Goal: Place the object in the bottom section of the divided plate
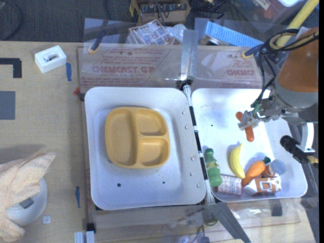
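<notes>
A yellow divided plate lies in the left white bin. It has one long section on its left and two smaller ones on its right. Over the upper middle of the right bin, my gripper is shut across a small orange-red stick-shaped object. The object's two ends stick out on either side of the fingers. The gripper is well to the right of the plate, beyond the rims between the bins.
In the right bin's lower part lie a banana, a carrot, a green bottle, a flat printed packet and an orange carton. A clear plastic sheet and clutter line the back edge.
</notes>
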Tool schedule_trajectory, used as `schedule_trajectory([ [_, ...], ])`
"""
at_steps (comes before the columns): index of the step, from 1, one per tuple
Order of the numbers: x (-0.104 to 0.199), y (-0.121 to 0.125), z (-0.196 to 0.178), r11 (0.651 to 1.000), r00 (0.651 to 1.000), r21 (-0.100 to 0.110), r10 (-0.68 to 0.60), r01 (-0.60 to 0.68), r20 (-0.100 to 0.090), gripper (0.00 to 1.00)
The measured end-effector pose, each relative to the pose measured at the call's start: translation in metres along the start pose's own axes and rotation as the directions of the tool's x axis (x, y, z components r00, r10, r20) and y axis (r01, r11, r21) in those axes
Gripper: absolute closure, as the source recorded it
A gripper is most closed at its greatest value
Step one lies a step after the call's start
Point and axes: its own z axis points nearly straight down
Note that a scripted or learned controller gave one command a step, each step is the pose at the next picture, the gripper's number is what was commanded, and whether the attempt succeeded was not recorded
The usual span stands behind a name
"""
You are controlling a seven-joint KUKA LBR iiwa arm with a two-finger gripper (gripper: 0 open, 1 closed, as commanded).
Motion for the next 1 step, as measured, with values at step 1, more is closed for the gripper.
schedule_trajectory([
  [1,0.0621,0.0464,-0.0650,0.999,0.999,0.000,-0.051,0.051,0.000,1.00],
])
